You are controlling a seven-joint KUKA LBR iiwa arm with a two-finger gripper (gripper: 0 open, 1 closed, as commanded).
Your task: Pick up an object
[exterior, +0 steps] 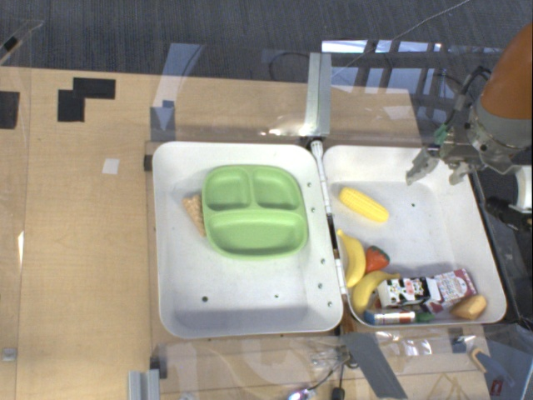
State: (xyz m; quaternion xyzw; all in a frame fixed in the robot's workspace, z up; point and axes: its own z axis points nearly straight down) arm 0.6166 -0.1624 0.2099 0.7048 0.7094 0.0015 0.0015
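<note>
A pile of toy foods, a small printed carton [416, 290] among them, is crowding the right white bin's [441, 223] near edge, while the empty, spread-fingered gripper [435, 167] is hovering over its far side, apparently choosing.

Right bin [466, 223]: upper and middle floor open, only corn cob [363, 205] lying there. Near edge crowded with bananas [356, 267], tomato [376, 259], cartons [426, 289], marker [391, 316], packed touching. Left bin [175, 223]: green divided plate [253, 210] fills centre; bare floor near edge and corners.
</note>
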